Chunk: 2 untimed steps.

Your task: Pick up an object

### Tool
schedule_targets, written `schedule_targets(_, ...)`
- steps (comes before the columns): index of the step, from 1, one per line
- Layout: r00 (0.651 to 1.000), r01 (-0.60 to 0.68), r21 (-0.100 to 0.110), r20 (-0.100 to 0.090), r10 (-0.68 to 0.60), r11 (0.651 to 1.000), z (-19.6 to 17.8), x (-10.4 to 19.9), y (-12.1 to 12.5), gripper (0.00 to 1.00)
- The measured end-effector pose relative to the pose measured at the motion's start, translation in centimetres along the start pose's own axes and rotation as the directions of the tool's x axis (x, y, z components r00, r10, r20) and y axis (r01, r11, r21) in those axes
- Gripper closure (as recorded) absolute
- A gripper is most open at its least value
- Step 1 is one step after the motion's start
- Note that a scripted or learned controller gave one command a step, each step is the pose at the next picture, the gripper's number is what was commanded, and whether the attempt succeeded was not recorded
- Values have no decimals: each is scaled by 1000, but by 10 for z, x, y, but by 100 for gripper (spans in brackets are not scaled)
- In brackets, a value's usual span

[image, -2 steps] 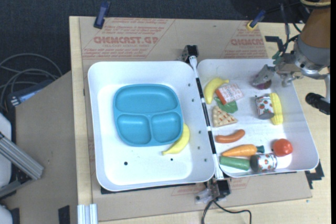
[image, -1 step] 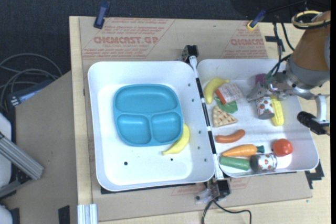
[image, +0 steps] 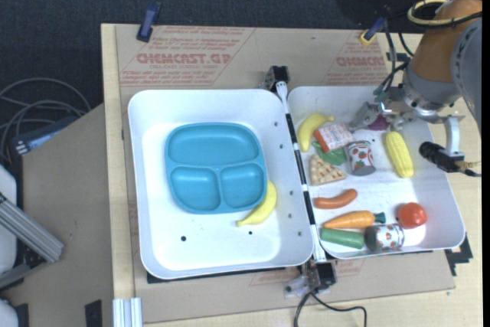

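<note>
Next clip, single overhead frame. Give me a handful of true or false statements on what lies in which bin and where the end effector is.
1. A blue divided plate lies in the left bin. True.
2. A banana lies beside the plate at its lower right corner. True.
3. The tomato lies in the left bin. False: it lies in the right bin, near its lower right corner.
4. The corn cob is between the fingers of the end effector. False: the corn lies on the bin floor, apart from it.
5. The end effector is over the right bin's upper part. True.
6. The carrot rests on the blue plate. False: it lies in the right bin.
</note>
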State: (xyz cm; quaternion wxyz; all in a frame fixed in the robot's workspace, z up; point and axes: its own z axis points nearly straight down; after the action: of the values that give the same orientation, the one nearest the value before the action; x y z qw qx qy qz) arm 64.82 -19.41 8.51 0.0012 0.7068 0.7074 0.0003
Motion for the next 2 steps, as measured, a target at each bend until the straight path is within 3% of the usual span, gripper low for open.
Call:
schedule_targets(1,1000,0,3,-2,0,1000,0,70,-77,0)
schedule_targets(2,1000,-1,3,-2,1,1000,0,101,-116,0)
